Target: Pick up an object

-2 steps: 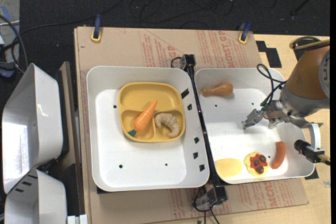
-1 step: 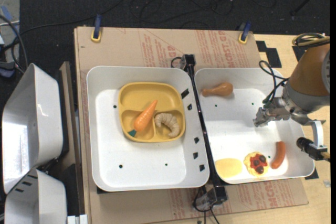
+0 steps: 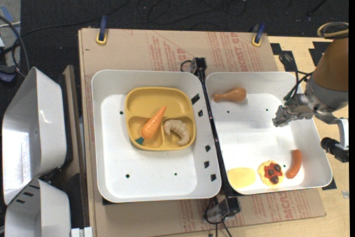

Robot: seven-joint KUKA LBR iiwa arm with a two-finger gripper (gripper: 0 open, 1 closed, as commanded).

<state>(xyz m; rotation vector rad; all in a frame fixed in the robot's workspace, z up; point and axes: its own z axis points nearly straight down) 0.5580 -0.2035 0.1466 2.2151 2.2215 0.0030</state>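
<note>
While the grey two-finger gripper (image 3: pixel 282 117) hangs near the right edge of the right white bin (image 3: pixel 260 79), its opening cannot be made out, and nothing appears lifted; the brown toy drumstick (image 3: pixel 230 96) lies by the far edge.

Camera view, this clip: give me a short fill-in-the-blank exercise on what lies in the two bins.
1. The carrot lies in the yellow ____ in the left bin.
2. The drumstick lies in the ____ bin.
3. The sausage lies to the ____ of the small pizza in this view.
4. The shrimp shares the left bin with the ____.

Missing words: plate; right; right; carrot
</note>
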